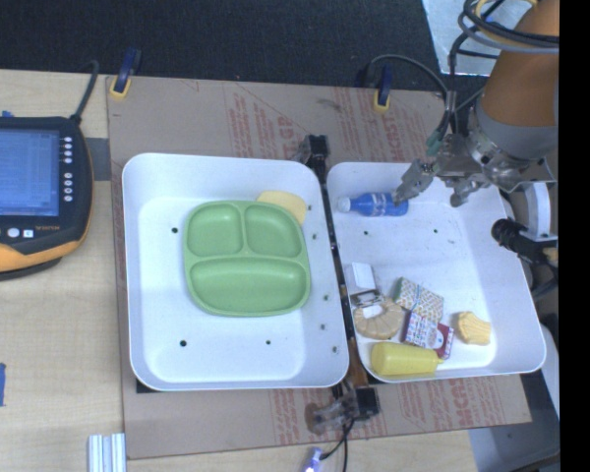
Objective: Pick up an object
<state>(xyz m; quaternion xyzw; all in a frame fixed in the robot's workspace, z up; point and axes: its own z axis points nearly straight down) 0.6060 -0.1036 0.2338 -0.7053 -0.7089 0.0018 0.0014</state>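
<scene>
The camera view has the gripper (435, 187) spread wide over the far end of the right bin (511, 303), holding nothing, with one fingertip just beside the blue bottle (374, 205) lying there. The arm's upper part is cut off at the frame's top. In the left bin (143, 264), the green divided plate (246, 259) partly hides a yellow object (285, 204). Small packets crowd the right bin's near end, hard to identify.
</scene>
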